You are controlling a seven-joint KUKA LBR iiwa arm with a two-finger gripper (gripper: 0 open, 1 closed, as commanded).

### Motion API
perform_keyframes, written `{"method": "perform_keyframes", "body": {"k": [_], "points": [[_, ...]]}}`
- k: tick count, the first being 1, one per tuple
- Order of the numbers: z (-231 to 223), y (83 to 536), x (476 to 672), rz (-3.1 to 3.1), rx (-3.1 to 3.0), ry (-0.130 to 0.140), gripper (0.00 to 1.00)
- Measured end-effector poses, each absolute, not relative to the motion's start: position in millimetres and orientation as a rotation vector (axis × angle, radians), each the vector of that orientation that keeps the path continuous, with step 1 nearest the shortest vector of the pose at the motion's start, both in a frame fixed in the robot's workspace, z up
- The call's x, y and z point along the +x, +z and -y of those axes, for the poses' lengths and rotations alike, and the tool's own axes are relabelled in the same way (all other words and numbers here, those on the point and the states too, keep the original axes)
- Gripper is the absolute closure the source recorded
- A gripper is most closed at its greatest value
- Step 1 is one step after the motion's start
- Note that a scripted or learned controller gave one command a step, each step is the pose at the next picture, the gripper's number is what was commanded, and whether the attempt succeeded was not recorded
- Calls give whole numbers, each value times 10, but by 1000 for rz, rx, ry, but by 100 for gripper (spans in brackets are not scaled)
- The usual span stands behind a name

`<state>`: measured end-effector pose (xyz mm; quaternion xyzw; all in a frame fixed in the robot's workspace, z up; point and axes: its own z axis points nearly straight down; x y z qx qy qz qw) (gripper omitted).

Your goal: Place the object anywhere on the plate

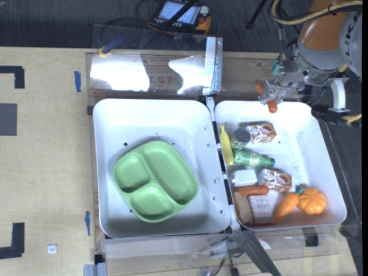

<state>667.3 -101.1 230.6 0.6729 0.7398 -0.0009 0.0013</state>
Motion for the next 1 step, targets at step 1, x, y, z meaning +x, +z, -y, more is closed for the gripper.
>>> {"method": "perform_keyframes", "body": {"k": [1], "points": [[558,1964,6285,-2301,2141,-1,100]]}}
